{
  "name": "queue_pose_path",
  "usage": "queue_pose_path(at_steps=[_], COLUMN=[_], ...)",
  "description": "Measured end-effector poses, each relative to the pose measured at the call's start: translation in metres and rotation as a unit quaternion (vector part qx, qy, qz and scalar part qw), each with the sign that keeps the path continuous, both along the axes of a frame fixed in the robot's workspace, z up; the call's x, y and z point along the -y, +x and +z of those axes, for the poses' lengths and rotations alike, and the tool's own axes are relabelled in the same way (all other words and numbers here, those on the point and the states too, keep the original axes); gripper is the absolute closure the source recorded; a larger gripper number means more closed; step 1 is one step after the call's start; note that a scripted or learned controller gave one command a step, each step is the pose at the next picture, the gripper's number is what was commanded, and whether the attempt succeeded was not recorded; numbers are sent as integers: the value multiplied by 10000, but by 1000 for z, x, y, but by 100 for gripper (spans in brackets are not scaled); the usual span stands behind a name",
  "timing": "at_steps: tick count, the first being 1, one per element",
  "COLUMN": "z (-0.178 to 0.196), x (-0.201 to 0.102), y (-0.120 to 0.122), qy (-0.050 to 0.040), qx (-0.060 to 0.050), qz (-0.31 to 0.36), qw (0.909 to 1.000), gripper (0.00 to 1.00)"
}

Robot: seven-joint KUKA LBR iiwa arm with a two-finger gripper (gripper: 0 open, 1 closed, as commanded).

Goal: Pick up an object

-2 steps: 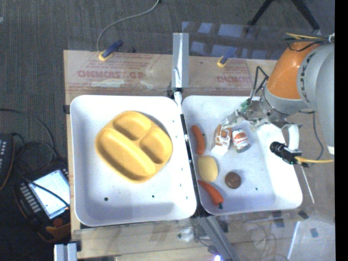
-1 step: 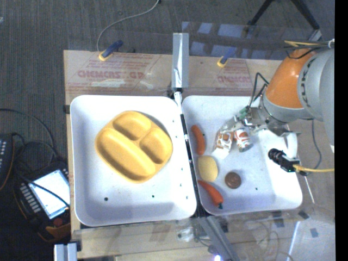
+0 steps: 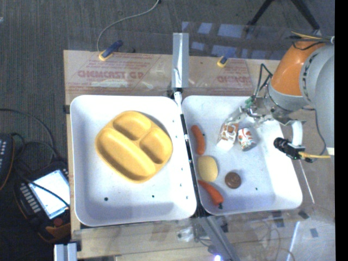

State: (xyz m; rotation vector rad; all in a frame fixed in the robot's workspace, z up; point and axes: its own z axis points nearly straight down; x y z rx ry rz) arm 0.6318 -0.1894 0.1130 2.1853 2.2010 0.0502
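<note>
My gripper [image 3: 248, 115] hangs over the far part of the right bin [image 3: 283, 192], at the end of the grey arm with its orange band [image 3: 290, 73]. Just below it lie two small white items with red print [image 3: 229, 134] [image 3: 246, 139], side by side. I cannot tell whether it touches either of them. An orange-red sausage [image 3: 198, 138] lies along the bin's left wall. A pale yellow lump [image 3: 207, 168], a brown disc [image 3: 233, 180] and an orange carrot-like piece [image 3: 211, 192] sit nearer the front.
The left bin [image 3: 87, 200] holds a large yellow divided plate [image 3: 134, 144]. A raised divider [image 3: 186, 145] separates the bins. A black-and-yellow fitting [image 3: 291, 148] juts out at the right bin's right rim. Bare floor shows in the right bin's front right corner.
</note>
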Motion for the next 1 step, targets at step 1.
queue_pose_path(at_steps=[1], z=[1], x=[-17], y=[-25], qy=[-62], qx=[62], qz=[-47], qw=[10000], gripper=[0])
